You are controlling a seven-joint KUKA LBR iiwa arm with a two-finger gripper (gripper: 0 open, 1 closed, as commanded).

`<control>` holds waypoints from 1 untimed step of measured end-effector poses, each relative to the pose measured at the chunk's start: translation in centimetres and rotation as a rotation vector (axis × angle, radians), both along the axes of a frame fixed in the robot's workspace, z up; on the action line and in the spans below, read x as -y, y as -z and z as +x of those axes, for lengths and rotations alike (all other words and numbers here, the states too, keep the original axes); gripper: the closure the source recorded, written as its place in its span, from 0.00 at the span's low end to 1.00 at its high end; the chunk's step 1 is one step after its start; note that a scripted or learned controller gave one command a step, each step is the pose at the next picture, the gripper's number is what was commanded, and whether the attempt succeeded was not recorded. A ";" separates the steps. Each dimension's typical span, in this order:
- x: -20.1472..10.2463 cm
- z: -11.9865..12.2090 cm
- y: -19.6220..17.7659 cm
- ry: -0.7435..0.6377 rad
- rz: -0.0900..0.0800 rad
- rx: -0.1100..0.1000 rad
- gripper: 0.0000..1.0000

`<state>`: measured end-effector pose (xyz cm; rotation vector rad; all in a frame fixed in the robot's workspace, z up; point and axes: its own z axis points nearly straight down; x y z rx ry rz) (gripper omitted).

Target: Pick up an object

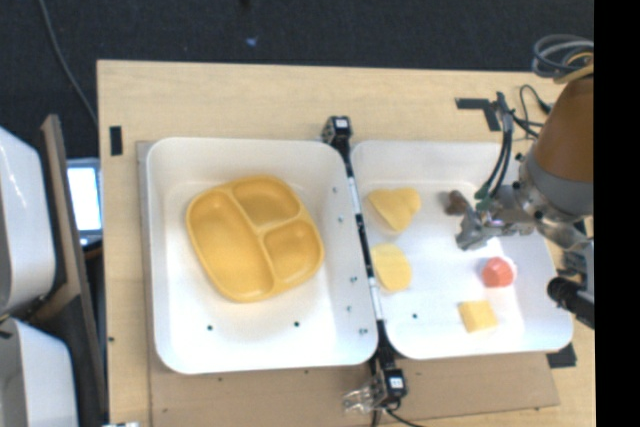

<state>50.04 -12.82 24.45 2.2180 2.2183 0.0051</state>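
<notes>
In the right bin (430, 340) lie three yellow pieces: a wedge (393, 208) near the divider, a rounded chunk (392, 267) below it, and a small block (478, 315) near the front. A small red object (497, 272) rests between the block and the arm. My gripper (462, 220) hovers over the right bin's middle, to the upper left of the red object and right of the wedge. Its two grey fingers stand apart and open, with nothing between them.
The left bin (165, 315) holds a yellow divided plate (255, 235). A ridge with a black clip (339, 128) separates the bins. The grey and orange arm (565, 145) with its cables enters from the right. White equipment (30, 245) stands left of the bench.
</notes>
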 end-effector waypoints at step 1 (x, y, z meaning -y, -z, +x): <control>-5.1 2.3 -0.8 -0.004 0.002 -0.004 1.00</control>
